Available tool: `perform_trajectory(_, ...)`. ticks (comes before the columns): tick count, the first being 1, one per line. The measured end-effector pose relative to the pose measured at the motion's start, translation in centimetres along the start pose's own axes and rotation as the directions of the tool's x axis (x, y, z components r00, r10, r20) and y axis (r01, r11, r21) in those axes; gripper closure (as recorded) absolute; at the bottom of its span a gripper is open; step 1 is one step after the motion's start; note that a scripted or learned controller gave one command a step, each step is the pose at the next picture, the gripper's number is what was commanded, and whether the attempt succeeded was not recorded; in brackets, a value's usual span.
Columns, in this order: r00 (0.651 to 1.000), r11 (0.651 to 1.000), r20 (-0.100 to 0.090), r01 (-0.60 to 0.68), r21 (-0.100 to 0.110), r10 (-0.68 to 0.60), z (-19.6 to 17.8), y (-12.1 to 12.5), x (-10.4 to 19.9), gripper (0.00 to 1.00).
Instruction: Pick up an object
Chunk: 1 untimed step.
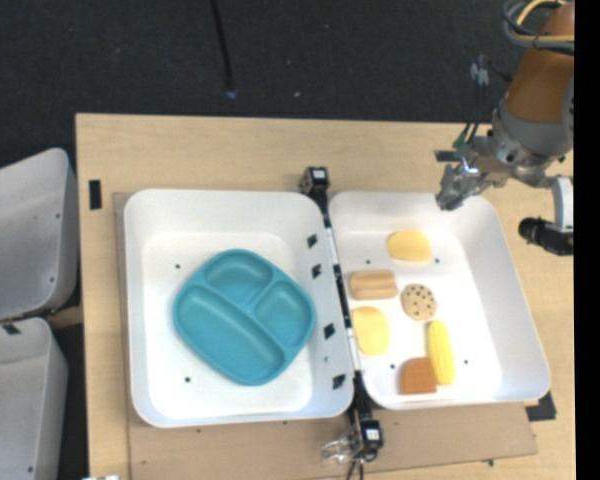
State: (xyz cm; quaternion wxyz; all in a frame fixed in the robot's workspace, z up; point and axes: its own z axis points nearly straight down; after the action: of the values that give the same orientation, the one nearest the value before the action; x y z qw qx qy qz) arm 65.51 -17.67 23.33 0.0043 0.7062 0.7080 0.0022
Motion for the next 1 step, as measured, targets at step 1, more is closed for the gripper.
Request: perform_trajectory(1,1.000,1.000,-0.001,0.000,0.003,0.000,-4.90,0.14,-0.19,1.00)
